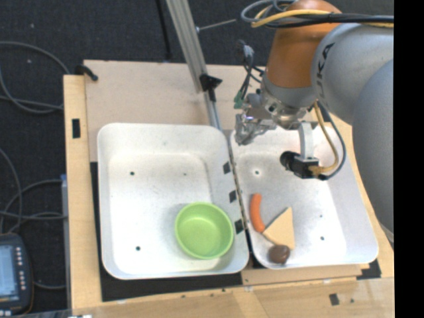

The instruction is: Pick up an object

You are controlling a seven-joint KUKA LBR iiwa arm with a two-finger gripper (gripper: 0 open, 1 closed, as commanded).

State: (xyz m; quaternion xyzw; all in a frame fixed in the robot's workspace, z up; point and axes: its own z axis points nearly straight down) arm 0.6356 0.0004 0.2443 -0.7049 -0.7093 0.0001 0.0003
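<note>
- Tool [246, 130] at upper centre of frame, over right bin [344, 244] far rim; grip state indeterminable.
- Carrot [256, 212], wedge [281, 228] lie at lower centre, untouched.
- Approach step; next: travel down-frame, descend.

a tan bench [146, 91] carries two white bins, left [119, 177] and right [344, 224], side by side.

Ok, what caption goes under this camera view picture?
Robot claw above right bin; green bowl in left bin.
</note>
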